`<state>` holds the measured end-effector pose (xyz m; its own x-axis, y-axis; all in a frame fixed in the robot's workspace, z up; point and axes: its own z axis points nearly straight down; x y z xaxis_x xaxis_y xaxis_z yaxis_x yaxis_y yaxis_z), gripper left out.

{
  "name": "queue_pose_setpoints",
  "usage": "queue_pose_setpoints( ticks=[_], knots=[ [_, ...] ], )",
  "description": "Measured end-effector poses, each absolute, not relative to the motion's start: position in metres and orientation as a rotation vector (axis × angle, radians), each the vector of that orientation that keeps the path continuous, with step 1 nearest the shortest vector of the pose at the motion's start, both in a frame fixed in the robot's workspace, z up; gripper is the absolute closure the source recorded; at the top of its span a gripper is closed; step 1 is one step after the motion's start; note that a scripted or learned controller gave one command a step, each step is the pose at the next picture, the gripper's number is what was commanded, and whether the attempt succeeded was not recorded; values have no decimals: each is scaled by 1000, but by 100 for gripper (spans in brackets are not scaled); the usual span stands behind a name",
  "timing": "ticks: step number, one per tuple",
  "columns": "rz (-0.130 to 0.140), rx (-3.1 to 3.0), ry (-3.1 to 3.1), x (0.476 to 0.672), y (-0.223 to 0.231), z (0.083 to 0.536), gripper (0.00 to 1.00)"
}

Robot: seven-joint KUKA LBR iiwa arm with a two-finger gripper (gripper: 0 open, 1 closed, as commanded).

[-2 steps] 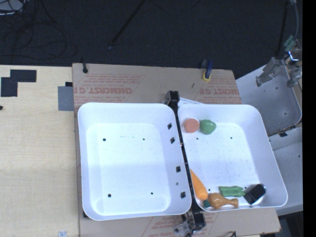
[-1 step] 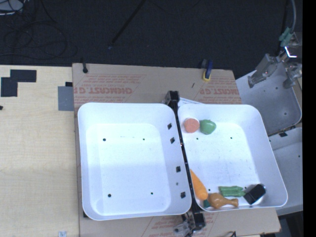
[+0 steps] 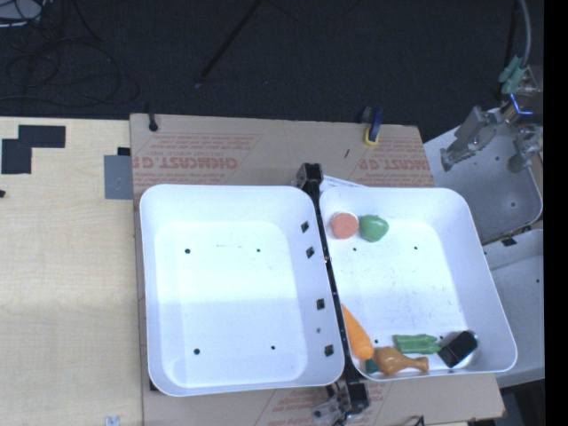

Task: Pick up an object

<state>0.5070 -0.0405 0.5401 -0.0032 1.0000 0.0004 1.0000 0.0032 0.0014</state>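
Note:
The right bin (image 3: 470, 264) holds several small objects. A pink-orange ball (image 3: 343, 225) and a green rounded piece (image 3: 374, 228) lie side by side near its far left corner. Along the near edge lie an orange carrot (image 3: 356, 331), a brown drumstick (image 3: 397, 360), a green pod (image 3: 415, 343) and a black block (image 3: 458, 349). My gripper (image 3: 468, 142) hangs at the upper right, beyond the right bin's far right corner and well away from all of them. Nothing shows in it.
The left bin (image 3: 160, 238) sits next to the right one, with a black divider (image 3: 324, 273) between them. Both rest on a cardboard sheet (image 3: 266, 153). A blue and yellow clamp (image 3: 372, 125) stands at the cardboard's far edge.

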Motion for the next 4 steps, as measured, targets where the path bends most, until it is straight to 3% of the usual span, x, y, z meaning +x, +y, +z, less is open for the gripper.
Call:
queue_pose_setpoints(
  ticks=[1,2,3,4],
  knots=[
    [-3,2220,2226,475,-11,538,0],
    [-4,2217,2230,476,44,537,0],
    [-8,2218,2230,476,42,547,100],
    [-7,2216,2233,475,119,536,100]
  ],
)
